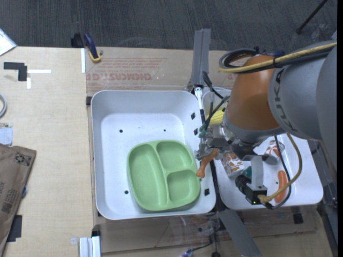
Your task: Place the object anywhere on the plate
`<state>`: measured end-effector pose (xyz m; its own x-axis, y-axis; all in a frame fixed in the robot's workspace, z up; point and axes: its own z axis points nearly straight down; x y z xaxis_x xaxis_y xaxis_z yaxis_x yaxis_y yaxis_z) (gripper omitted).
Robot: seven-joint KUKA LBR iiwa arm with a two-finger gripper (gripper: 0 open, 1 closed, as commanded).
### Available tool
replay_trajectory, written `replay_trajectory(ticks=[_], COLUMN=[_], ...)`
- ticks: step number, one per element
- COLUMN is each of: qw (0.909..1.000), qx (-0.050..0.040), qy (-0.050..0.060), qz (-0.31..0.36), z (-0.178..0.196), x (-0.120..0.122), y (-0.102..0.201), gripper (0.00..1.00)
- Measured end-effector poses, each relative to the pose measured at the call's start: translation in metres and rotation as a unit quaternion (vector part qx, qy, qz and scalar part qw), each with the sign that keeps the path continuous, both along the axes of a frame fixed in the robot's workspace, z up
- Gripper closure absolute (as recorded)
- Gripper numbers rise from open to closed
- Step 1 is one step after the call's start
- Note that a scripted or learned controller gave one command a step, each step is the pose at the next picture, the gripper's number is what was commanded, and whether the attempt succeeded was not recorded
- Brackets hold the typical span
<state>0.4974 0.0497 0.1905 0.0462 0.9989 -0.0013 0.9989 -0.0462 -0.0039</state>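
The gripper (206, 153) is hanging by the green plate (161, 174) with an orange thing (203, 167) squeezed between its fingers. The thing is hanging just over the plate's right edge, not yet put down.

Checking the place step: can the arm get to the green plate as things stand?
Probably yes. The gripper hangs by the rim between the bins, right beside the green plate, an orange object at its tip. Nothing lies on the plate or blocks it.
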Motion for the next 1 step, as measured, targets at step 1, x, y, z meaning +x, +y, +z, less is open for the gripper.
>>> replay_trajectory(ticks=[1], qw=[1.0000], qx=[-0.0001], qy=[0.000], qz=[0.000], z=[0.0001], x=[0.0001], y=[-0.0003], gripper=[0.00])
